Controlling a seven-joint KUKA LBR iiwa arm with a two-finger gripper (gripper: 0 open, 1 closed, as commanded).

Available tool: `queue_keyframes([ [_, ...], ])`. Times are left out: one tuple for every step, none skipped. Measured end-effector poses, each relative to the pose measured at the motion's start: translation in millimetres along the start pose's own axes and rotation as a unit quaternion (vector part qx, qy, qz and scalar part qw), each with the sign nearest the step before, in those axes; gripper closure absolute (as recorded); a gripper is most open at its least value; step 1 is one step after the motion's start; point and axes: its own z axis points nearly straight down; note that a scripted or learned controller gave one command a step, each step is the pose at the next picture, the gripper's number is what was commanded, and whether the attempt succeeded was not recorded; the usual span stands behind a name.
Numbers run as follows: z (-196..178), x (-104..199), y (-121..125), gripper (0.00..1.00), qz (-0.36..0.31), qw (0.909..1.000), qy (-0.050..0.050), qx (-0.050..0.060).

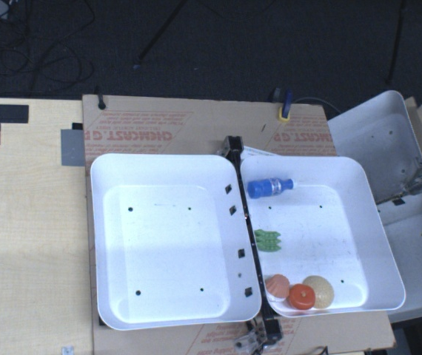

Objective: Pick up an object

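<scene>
The right white bin [359, 220] holds several small objects. A blue bottle [270, 188] lies on its side near the bin's far left corner. A small green ridged item [267, 240] rests against the left wall, about halfway down. In the near left corner three round pieces are bunched together: a pale pink one [278, 285], a red one [301, 296] and a beige one [319, 291], all touching or nearly so.
The left white bin [104, 198] sits beside the right one, with a black clip strip [244, 220] along their shared edge. Both rest on a cardboard sheet [181, 128]. A grey-white metal panel [377, 135] rises at the far right.
</scene>
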Motion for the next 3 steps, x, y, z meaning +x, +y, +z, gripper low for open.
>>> queue_keyframes([
  [75.8,0.6,-14.0,1.00,0.000,1.0000,0.001,0.002],
  [13.5,-1.2,-38.8,1.00,0.000,1.0000,-0.001,-0.004],
  [48.1,0.1,-38.1,1.00,0.000,1.0000,0.000,0.000],
])
